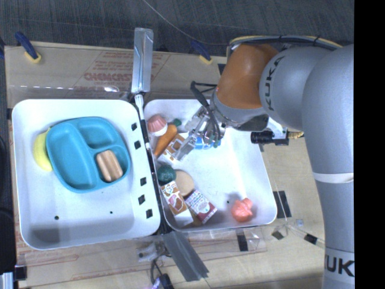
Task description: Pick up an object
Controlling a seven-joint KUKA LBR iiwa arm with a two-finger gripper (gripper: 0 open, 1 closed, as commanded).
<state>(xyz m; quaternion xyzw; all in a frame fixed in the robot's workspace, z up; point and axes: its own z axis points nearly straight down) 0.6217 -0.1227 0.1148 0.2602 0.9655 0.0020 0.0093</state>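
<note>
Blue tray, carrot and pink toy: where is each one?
Blue tray [75, 152], camera view, on its bare large compartment.
Carrot [165, 138], camera view, on the middle of its orange body.
Pink toy [242, 209], camera view, on its centre.

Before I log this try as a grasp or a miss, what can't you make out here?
- Hand: its tips are a small blur over the right bin, so any grasp is unreadable.
- Yellow item: mostly hidden behind the blue tray.
- Cartons: print too small to read.

A blue divided plate [78, 152], a yellow banana [41, 151], an orange carrot [166, 138], a pink toy [242, 209], two white bins [36, 221].
</note>
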